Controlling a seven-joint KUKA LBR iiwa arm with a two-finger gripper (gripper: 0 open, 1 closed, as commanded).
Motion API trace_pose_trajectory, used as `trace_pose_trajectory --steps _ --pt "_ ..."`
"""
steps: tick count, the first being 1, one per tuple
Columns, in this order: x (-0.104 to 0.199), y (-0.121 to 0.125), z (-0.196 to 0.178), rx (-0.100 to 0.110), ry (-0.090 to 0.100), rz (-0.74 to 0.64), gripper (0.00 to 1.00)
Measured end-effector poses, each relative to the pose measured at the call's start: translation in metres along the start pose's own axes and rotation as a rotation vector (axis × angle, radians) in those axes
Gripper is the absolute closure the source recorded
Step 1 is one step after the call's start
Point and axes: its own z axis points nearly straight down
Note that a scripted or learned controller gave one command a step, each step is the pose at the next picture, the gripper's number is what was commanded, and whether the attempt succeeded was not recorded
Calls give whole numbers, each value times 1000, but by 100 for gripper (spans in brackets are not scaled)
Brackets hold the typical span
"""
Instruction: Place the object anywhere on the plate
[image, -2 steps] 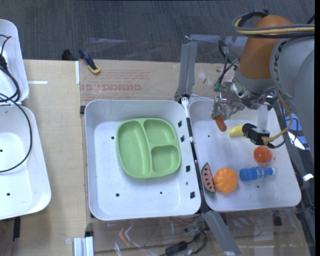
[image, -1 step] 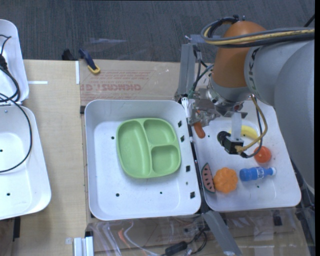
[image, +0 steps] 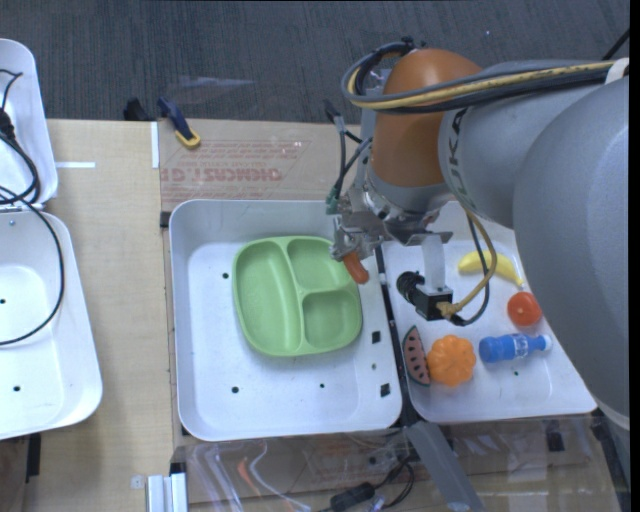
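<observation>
I read the pincer (image: 352, 252) as closed on a small orange carrot (image: 356, 268) that hangs just under its tips, over the right rim of the green plate (image: 295, 298). I'd ease a little further left, then lower before letting go, so it lands inside a compartment. Its long axis runs down-right from the tips, the free end pointing away from the plate.

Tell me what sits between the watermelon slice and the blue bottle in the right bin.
In the camera view, an orange lies between the watermelon slice and the blue bottle, close against the slice.
</observation>
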Motion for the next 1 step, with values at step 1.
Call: trace_pose_trajectory --steps 1 --pt "0 0 0 0 0 0 0"
